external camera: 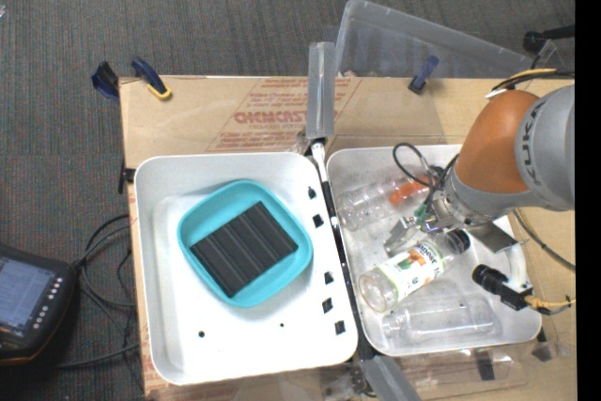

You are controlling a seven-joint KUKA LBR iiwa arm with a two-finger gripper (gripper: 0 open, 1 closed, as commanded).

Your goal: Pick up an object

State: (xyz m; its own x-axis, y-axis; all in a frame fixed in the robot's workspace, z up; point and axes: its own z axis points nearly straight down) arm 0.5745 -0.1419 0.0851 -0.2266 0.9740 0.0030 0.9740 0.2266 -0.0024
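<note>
Left bin [160,333]: teal tray [246,241] at centre. Right bin [357,166]: labelled clear bottle [404,272] at centre; another clear bottle [437,322] at 6 o'clock. Jaws [418,223] just above labelled bottle, state indiscernible.

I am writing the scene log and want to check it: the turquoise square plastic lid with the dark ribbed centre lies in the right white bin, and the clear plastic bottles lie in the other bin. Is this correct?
Not quite. The camera view shows the turquoise square plastic lid with the dark ribbed centre in the left white bin; the clear plastic bottles lie in the other, right bin.
</note>
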